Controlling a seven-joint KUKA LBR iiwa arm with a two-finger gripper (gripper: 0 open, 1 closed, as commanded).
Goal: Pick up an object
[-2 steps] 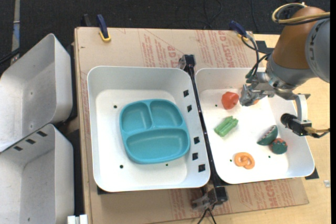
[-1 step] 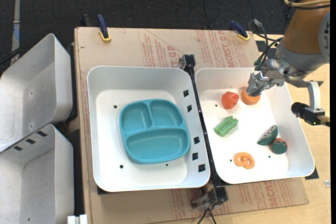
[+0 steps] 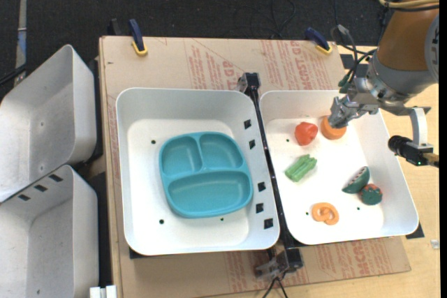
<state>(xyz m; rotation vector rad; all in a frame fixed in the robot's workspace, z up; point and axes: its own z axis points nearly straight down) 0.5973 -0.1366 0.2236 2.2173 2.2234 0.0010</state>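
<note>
The fingers (image 3: 338, 115) sit low in the far part of the right bin (image 3: 401, 216), their dark tips right over an orange round piece (image 3: 333, 129). From this slanted view the tips merge with the wrist hardware above them, so I cannot tell how far apart they stand, nor whether they grip the orange piece or merely touch its top edge; it looks to be resting on the bin floor.

Just left of that piece, almost touching it, lies a red toy (image 3: 305, 133). Nearer the camera and toward the bin's middle is a green ridged item (image 3: 301, 168), lying at a slant. Toward the right wall there is a watermelon slice (image 3: 356, 180), and just beside it a dark green ball with a red patch (image 3: 371, 195). An orange coiled piece (image 3: 325, 213) lies close to the near wall, apart from the rest.

The left bin (image 3: 133, 171) holds a teal divided plate (image 3: 206, 174), flat in its middle, with three compartments. Both bins rest on a cardboard sheet (image 3: 209, 56) covering the desk, held at the far edge by clamps (image 3: 137, 37). The grey arm with its orange band (image 3: 412, 24) reaches in from the right.
</note>
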